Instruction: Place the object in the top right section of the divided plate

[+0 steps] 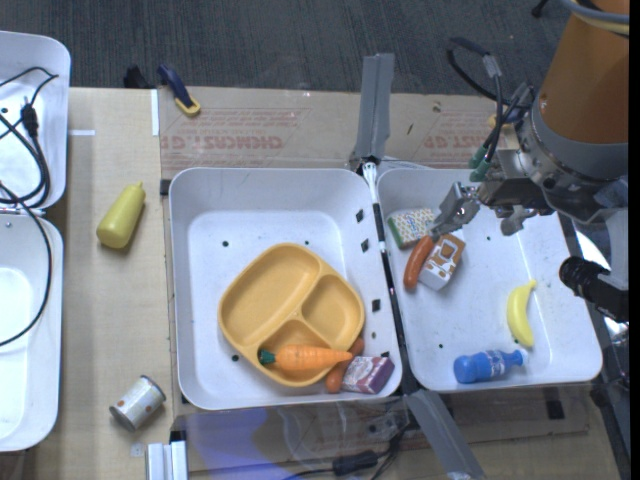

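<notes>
1. Off the bins, at 9 o'clock: yellow squeeze bottle (121, 217) on the bench. Small can (136, 403) lying at 7 o'clock.
2. Left bin (190, 298): yellow divided plate (291, 313), three sections. Carrot (304, 357) lies across the plate's 6 o'clock rim. Purple packet (368, 374) just beside it, touching the plate edge. Top right section looks bare, plain yellow, shallow walled.
3. Right bin (560, 368): sausage (417, 261), orange-red, slim, tilted toward 1 o'clock. Small carton (441, 261) touches its right side; green-white sponge (410, 224) sits just above.
4. Gripper (457, 208) hangs over the sausage's upper end and the carton. Cannot tell whether it is spread or pressed together; nothing visibly between its tips.
5. Judgement: the object is likely the sausage or the carton; the pick is not yet made. To do it well, come down on one item alone, across its narrow width, clear of its neighbours.
6. Further right: banana (519, 312) at 3 o'clock, blue bottle (489, 365) at 5 o'clock, well apart from the gripper.
</notes>
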Available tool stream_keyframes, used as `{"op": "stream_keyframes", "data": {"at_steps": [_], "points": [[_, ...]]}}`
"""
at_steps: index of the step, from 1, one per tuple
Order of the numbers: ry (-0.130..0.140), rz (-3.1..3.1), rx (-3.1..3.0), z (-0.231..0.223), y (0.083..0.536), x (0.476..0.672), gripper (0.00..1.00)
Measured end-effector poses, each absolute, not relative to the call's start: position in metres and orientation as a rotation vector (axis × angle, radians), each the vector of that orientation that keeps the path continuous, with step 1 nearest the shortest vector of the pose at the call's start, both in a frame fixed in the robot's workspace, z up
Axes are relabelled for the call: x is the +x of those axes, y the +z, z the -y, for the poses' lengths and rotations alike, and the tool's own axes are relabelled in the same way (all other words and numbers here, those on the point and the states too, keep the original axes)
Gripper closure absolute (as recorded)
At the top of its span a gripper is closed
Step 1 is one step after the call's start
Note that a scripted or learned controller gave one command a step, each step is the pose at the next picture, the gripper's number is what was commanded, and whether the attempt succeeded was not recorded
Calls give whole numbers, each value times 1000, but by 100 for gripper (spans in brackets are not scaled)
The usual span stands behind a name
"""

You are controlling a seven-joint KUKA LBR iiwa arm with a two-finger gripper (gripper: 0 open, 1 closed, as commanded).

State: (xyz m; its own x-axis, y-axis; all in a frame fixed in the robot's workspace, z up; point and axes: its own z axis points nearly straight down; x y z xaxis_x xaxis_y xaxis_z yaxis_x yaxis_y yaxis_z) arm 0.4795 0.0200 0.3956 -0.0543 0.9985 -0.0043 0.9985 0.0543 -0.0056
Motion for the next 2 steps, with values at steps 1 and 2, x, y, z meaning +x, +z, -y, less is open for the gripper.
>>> {"op": "stream_keyframes", "data": {"at_steps": [1, 2], "points": [[23, 2283, -2156, -20, 402, 482, 100], [12, 2237, -2204, -37, 416, 588, 100]]}}
